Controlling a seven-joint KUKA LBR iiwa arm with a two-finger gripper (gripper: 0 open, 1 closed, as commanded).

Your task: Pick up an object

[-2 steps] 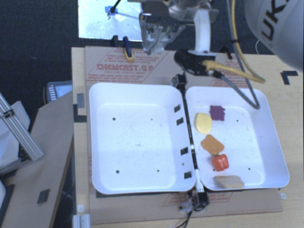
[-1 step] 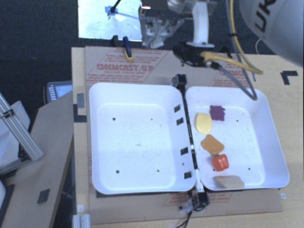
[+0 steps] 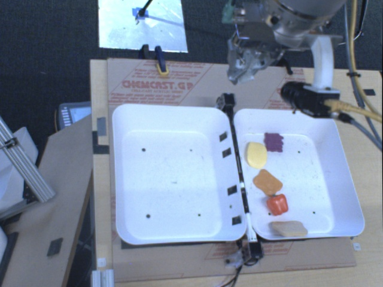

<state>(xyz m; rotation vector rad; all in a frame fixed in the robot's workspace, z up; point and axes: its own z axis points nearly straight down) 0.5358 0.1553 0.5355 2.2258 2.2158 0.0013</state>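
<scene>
From the overhead camera, the gripper (image 3: pixel 242 70) is hanging at twelve o'clock, above the bins' rear edge; its state I cannot tell. The yellow piece (image 3: pixel 257 155) is lying in the right bin (image 3: pixel 347 178), looking light, rigid, smooth; gripping across its narrower width seems best.

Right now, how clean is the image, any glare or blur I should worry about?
In the camera view, the gripper is slightly blurred, so its fingers are hard to read; the shiny plate on the floor beyond the bench glares bright; the right bin is evenly lit, and the yellow piece and red piece look soft but distinct.
</scene>
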